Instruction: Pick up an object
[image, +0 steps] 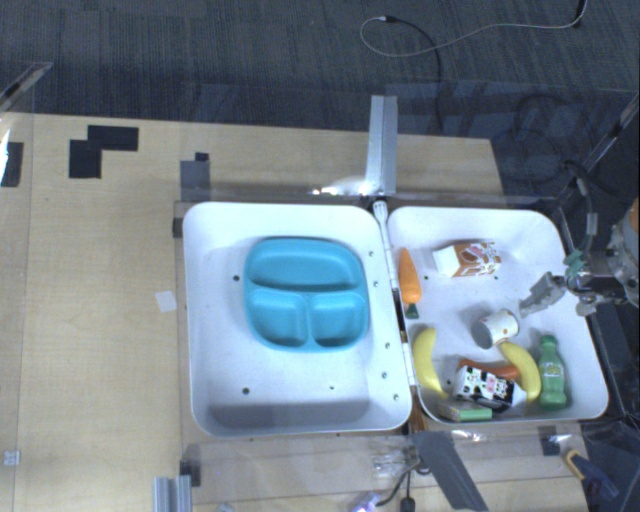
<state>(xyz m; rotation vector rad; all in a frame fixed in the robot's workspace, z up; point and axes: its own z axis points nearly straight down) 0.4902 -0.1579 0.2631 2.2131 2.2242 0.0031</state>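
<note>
The gripper (540, 295) hangs near the white cup (497, 326); finger state unclear. Cup is probably light, rigid; pinch its rim.

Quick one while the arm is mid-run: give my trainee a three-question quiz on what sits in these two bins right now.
1. True or false: the blue three-compartment plastic tray lies in the left white bin.
2. How many yellow bananas lie in the right white bin?
3. Which sits nearest the gripper: A) the orange carrot, B) the small white cup, C) the brown-and-white snack packet?

Key: 1 true; 2 two, one by the divider, one beside the green plastic bottle; 3 B.
</note>
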